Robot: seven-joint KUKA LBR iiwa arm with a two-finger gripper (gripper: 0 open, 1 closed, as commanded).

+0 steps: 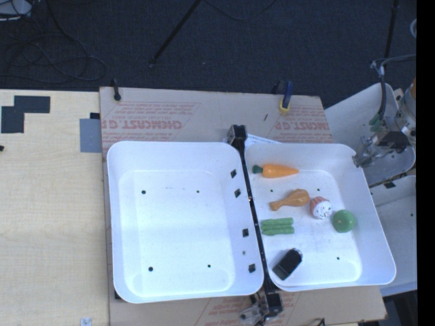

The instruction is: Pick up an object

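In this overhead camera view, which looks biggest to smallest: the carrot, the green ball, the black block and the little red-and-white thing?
1. Carrot, the longest.
2. Black block.
3. Green ball and red-and-white thing: these look too alike to rank confidently, though the ball seems slightly larger.

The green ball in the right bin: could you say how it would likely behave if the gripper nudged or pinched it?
The green ball looks round, so a nudge would probably roll it, perhaps against the small red-and-white object close beside it. Its curved sides may slip from an off-centre pinch. It looks like a light toy, though the view cannot confirm that.
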